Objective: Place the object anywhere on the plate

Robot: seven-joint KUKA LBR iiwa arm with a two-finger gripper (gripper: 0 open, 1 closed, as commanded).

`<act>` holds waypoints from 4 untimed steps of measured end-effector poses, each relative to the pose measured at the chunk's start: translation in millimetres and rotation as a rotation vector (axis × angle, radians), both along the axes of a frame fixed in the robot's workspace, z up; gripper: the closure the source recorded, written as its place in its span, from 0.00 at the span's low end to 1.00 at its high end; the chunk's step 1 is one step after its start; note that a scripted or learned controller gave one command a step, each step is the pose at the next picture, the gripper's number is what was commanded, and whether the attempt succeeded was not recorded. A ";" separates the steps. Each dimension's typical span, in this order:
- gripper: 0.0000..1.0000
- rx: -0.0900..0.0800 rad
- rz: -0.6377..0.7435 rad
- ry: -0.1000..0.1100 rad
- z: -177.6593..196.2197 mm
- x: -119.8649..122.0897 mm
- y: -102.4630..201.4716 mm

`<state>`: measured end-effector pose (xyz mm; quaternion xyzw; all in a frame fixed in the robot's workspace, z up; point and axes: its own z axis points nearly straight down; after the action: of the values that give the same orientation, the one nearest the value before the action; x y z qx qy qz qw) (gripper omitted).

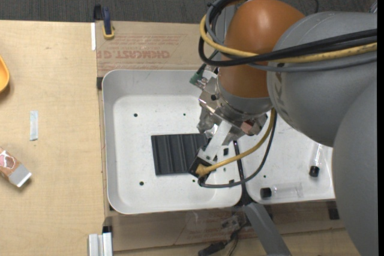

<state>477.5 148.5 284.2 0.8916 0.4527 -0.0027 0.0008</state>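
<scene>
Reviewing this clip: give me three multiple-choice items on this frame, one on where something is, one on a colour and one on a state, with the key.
1. Where is the ribbed plate?
A. on the bench left of the bins
B. in the left bin
C. in the right bin

2. What colour is the band on the arm?
A. blue
B. green
C. orange

3. How does the plate lie?
A. flat on the bin floor
B. upright against a bin wall
C. folded in half

Key: 1 B, the white walls of the left bin surround it. 2 C, the rounded section of the arm is orange. 3 A, its ribbed face points up, level with the floor.
</scene>
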 end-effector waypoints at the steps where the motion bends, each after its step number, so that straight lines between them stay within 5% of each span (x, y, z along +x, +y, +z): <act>1: 1.00 0.000 0.046 0.000 25.2 7.0 21.2; 3: 1.00 -0.001 -0.554 -0.006 157.0 0.6 17.3; 4: 1.00 -0.002 -0.324 -0.001 43.4 0.0 51.4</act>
<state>477.5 200.0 327.6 0.9530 0.3031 -0.0028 0.0018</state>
